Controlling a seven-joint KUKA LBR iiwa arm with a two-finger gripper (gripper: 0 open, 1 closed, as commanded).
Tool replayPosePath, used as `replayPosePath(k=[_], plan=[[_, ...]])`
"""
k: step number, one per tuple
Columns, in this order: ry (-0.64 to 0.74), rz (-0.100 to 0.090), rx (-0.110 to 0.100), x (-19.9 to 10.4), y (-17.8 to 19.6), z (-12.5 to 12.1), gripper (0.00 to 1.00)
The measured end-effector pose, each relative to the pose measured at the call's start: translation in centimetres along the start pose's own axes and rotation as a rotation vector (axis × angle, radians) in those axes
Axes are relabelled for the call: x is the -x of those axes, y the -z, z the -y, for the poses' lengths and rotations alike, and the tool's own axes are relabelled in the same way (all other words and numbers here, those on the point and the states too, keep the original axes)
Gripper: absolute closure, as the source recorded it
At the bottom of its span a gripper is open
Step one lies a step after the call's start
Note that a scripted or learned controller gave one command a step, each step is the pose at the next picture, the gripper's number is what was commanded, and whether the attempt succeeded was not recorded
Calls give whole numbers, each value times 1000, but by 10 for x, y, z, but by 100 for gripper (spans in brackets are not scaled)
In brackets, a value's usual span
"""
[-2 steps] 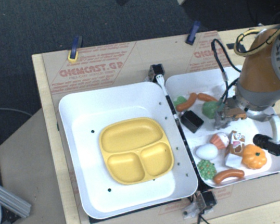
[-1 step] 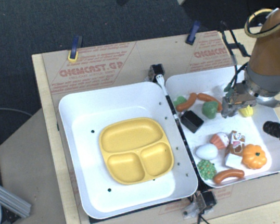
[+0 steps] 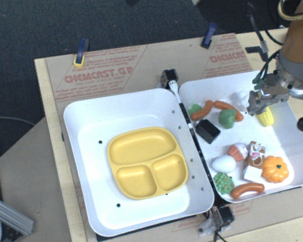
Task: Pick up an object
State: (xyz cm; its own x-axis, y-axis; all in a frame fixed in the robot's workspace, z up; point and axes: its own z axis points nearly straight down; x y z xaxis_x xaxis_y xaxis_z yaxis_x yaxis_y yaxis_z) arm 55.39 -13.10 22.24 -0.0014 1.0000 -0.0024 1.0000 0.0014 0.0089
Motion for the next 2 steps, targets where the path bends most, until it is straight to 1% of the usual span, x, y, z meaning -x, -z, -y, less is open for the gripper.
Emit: replayPosePath(k=[1, 2], plan=[[0, -1, -5, 0, 3, -1, 100], [5, -3, -5, -51, 11, -3, 100]])
